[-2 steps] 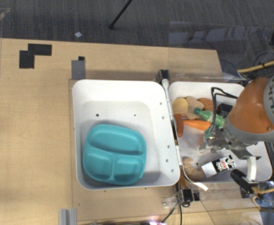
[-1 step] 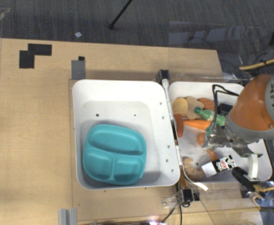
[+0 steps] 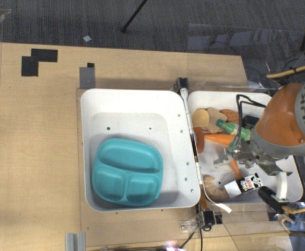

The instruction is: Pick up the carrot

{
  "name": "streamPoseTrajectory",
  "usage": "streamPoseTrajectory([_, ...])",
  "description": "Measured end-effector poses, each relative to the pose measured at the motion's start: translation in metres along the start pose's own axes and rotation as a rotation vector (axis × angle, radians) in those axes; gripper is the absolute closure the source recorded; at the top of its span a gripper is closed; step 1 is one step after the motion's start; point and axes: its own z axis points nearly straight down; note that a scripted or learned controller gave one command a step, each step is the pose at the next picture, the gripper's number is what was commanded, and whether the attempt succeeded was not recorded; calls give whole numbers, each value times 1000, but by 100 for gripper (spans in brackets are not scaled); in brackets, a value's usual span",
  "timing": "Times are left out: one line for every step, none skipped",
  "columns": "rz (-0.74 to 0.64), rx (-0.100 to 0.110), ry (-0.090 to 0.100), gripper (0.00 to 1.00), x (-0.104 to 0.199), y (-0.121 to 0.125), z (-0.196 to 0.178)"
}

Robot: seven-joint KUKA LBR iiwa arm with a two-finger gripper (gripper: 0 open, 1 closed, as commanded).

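From the overhead camera, the task looks to be in its reaching stage: the carrot [image 3: 219, 139] lies on the floor of the right bin [image 3: 296, 191], toward its left side, pointing left and right, and nothing suggests it has been lifted. The gripper [image 3: 236, 151] hangs low in that bin, just right of and slightly nearer than the carrot; whether its fingers are apart or together I cannot tell, since the wrist hides them (the orange band covers much of the bin's right half). Left to do, by my reading: close on the carrot and raise it. Counts: 2 white bins, 1 carrot, 1 teal tray [image 3: 126, 170] with 3 compartments in the left bin [image 3: 131, 101], 1 green bottle-like item [image 3: 231, 125], and several other small items too cluttered to count.
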Motion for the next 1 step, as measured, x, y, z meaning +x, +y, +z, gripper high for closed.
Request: streamPoseTrajectory([43, 0, -1, 0, 2, 42, 34])
